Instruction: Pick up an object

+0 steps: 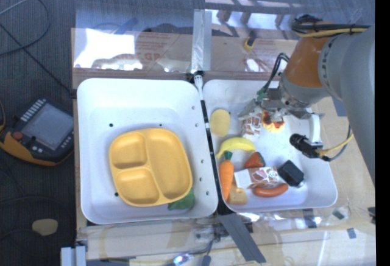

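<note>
My gripper (270, 114) hangs low over the back of the right bin (323, 195), under the orange wrist band (303, 64). Right below it lie a small white and red packet (251, 125) and a small orange-red item (275, 123); whether it touches them is unclear. Further forward in the same bin are a pale yellow round fruit (220, 120), a banana (236, 145), a carrot (226, 178), a red strawberry-like piece (255, 160), a red sausage (269, 190), a white card (245, 178) and a black block (291, 173).
The left bin (97, 106) holds a yellow divided plate (149, 166) with a green item (182, 201) poking out at its front right corner. A black cable connector (303, 144) hangs off the arm over the right bin. A control pendant (36, 132) lies on the floor at left.
</note>
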`<state>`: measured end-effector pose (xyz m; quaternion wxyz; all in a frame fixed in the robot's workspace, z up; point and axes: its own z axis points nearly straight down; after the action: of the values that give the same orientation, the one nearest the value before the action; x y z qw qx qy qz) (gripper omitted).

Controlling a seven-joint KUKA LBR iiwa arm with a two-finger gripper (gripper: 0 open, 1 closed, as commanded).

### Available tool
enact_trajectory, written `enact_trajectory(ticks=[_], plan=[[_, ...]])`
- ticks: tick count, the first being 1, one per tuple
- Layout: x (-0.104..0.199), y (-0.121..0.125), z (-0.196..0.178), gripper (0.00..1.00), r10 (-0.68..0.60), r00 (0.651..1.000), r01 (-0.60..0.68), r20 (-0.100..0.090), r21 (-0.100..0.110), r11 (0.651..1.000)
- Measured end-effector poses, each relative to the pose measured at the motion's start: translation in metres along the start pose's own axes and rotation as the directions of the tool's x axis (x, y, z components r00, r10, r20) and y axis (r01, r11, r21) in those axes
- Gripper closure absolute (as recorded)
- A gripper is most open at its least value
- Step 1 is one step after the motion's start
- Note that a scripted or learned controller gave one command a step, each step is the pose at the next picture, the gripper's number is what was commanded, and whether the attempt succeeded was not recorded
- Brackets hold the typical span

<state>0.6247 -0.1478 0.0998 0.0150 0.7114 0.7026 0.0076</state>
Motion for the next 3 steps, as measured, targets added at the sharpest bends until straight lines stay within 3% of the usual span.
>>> enact_trajectory(ticks=[1,2,3], plan=[[0.034,0.035,-0.02,0.0,-0.055,0.998,0.056,-0.011,0.031,0.998],[-0.003,-0.035,0.006,0.0,-0.021,1.0,0.022,-0.01,0.015,1.0],[-0.002,-0.034,-0.004,1.0,-0.023,1.0,0.023,-0.012,0.015,1.0]])
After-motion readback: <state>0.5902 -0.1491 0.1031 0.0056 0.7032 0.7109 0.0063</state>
